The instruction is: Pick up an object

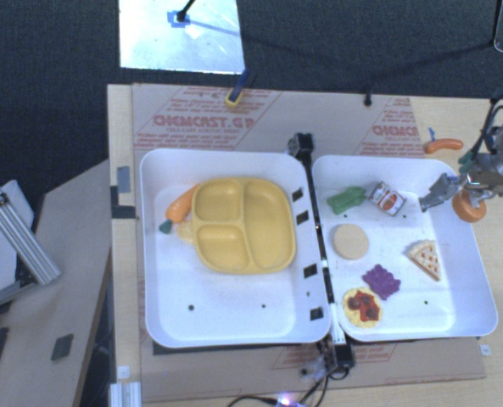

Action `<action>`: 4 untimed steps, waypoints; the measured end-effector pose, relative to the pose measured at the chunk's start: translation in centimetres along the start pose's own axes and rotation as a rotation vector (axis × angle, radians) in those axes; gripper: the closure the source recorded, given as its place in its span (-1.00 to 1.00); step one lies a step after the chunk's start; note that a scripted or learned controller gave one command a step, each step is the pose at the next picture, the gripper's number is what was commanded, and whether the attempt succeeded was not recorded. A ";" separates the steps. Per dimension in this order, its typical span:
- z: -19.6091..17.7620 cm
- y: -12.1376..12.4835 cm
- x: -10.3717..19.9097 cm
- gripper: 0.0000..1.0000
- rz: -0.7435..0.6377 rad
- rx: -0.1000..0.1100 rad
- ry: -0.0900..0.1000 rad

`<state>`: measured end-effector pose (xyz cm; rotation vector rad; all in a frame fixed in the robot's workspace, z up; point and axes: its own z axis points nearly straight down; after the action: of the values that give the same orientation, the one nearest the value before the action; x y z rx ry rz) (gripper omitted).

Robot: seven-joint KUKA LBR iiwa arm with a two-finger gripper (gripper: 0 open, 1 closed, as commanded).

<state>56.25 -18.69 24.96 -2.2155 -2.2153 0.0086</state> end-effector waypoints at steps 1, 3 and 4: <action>-0.7 0.2 0.0 -1.00 -0.003 -0.011 -0.003; 9.2 -1.5 0.9 -1.00 -0.002 -0.007 -0.001; 13.9 -1.6 1.8 -1.00 -0.001 -0.008 -0.001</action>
<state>54.52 -16.81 11.11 -2.2189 -2.2210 0.0002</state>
